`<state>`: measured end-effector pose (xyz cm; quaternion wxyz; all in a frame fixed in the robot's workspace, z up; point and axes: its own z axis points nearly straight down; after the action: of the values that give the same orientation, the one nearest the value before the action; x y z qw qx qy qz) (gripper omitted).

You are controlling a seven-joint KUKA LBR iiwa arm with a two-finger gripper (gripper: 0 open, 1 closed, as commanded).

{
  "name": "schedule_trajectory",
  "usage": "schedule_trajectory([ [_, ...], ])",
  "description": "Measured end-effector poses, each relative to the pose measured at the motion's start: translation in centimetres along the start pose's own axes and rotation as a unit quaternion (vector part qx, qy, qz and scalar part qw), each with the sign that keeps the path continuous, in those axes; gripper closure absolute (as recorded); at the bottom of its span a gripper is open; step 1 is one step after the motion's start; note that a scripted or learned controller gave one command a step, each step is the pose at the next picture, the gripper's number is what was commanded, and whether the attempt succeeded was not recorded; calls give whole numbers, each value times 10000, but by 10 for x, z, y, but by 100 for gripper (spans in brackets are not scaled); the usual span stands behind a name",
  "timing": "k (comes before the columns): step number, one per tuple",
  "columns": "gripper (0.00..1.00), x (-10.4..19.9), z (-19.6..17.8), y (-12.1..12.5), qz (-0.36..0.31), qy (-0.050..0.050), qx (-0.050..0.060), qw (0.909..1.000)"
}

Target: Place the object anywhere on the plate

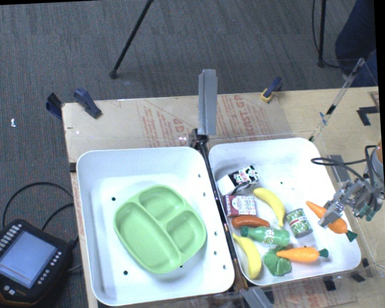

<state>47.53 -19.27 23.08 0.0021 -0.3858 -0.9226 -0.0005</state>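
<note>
While my gripper point(344, 214) hangs over the right edge of the right bin point(290, 147), I cannot make out from this angle how my jaws stand. Just under me lies an orange carrot point(331, 218) with its green end poking out toward the bin's corner, but whether it sits between my jaws or simply beneath them I cannot tell.

Over in the left bin point(90, 189) rests the green plate point(160, 229), a divided one with three hollows, lying flat and well apart from me.

Beside me, the right bin is crowded. A small black-and-white carton point(244, 177) sits near the top, a brown carton point(240, 203) below it, and a banana point(271, 204) curves just to its right. A green can point(299, 222) stands near the carrot under me. Lower down lie a green bottle point(266, 235), a second banana point(249, 255) and another carrot point(299, 255).
</note>
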Motion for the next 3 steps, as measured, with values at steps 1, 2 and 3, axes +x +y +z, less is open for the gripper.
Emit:
schedule_trajectory([
  [1,100,-4,72,7,806,14,5,9967],
  [2,100,27,111,95,-612,-17,-10,9981],
  [3,100,14,45,200,-819,-13,1,9966],
])
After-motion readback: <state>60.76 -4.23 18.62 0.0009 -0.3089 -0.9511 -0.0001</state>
